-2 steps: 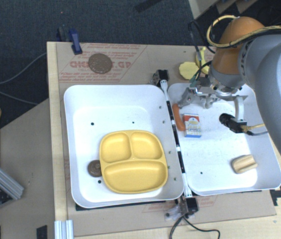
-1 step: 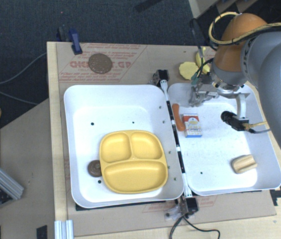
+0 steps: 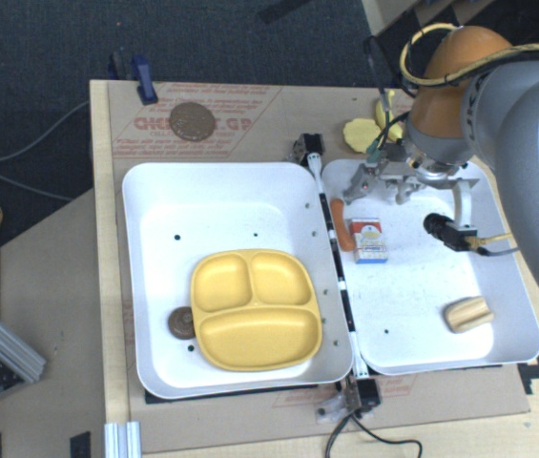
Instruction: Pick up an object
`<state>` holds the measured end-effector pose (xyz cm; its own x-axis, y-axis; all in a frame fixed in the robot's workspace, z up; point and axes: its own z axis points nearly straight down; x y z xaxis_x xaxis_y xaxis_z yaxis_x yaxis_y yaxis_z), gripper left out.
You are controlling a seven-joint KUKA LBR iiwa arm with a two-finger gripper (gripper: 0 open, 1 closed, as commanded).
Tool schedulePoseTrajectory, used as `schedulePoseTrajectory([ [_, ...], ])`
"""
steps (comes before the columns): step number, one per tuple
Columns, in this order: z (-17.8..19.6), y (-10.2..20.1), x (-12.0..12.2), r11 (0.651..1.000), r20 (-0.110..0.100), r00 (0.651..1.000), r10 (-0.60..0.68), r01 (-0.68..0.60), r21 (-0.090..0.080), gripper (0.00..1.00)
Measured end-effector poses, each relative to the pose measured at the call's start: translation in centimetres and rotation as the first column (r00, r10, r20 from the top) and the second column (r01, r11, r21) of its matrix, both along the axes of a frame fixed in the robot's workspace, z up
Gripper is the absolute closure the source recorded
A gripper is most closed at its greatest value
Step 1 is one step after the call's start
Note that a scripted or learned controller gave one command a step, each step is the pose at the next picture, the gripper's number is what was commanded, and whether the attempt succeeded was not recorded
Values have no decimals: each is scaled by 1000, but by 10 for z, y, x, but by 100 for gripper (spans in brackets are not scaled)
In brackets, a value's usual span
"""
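In the right bin (image 3: 422, 337) lie a small red, white and blue box (image 3: 369, 240), an orange stick-like piece (image 3: 342, 229) against the left wall, and a tan block (image 3: 466, 314) near the front right corner. My gripper (image 3: 404, 197) hangs over the back of this bin, below the orange-banded wrist (image 3: 445, 84). Its fingers (image 3: 357, 186) stand spread apart, open, with nothing between them. The box lies just in front of and left of the gripper, not touching it.
The left bin (image 3: 155, 208) holds a yellow divided plate (image 3: 254, 308) with a brown round piece (image 3: 182, 323) at its left. A yellow object (image 3: 359, 135), a brown disc (image 3: 193, 120) and a blue clip (image 3: 142, 78) lie on the bench behind the bins.
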<state>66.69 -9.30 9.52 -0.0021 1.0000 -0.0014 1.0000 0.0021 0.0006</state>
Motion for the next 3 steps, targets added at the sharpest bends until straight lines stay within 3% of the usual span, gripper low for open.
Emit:
schedulePoseTrajectory([
  [1, -11, 1, -13, 1000, -5, 1000, -3, 3, 2, 0],
  [2, -10, 1, 0, 1000, 2, 1000, -1, 1, 0, 0],
  [3, 1, 1, 1, 1000, 5, 1000, 0, 0, 0, 100],
])
